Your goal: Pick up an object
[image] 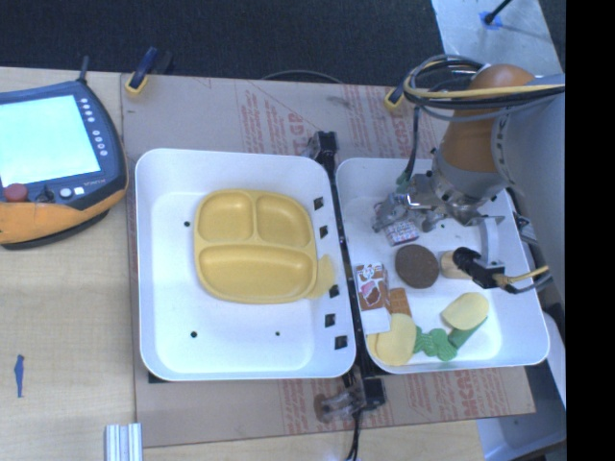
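Camera view: cardboard-covered bench (279,113) (dark floor (240,12))

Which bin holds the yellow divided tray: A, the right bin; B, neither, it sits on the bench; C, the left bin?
C: the yellow divided tray lies inside the left bin, while the right bin holds the small items.

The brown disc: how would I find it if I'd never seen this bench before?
Look at the right bin, the one that the arm reaches into. The brown disc lies near the bin's middle, just below the hand. It is the only dark, round, flat thing there; its neighbours are yellow pieces, a green piece and a small printed packet.
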{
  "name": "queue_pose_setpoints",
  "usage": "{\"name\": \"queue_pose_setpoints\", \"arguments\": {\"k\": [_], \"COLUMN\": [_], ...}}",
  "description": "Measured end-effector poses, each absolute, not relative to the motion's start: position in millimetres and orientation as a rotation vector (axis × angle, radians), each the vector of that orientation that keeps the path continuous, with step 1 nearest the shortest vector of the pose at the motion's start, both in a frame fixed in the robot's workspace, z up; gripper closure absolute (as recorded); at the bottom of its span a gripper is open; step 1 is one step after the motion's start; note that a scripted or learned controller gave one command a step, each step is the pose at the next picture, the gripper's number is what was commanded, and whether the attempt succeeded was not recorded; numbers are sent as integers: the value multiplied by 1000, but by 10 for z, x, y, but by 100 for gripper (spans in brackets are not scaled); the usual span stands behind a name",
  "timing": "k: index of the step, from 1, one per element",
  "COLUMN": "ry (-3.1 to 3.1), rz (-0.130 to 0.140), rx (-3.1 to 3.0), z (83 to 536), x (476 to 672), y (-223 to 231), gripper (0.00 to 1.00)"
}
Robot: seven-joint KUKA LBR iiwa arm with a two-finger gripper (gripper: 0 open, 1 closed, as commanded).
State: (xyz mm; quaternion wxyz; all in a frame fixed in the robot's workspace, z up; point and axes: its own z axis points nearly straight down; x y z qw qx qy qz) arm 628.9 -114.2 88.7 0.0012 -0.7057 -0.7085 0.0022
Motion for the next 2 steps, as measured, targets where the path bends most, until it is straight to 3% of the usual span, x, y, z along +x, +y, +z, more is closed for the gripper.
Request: {"name": "queue_pose_setpoints", "arguments": {"k": [1,2], "ry": [-2227,-2227], "rz": [7,1], "rx": [-2212,-2214], "z": [1028,1944], "x": [6285,6222], "y": [-1140,-119], "gripper": [100,100]}}
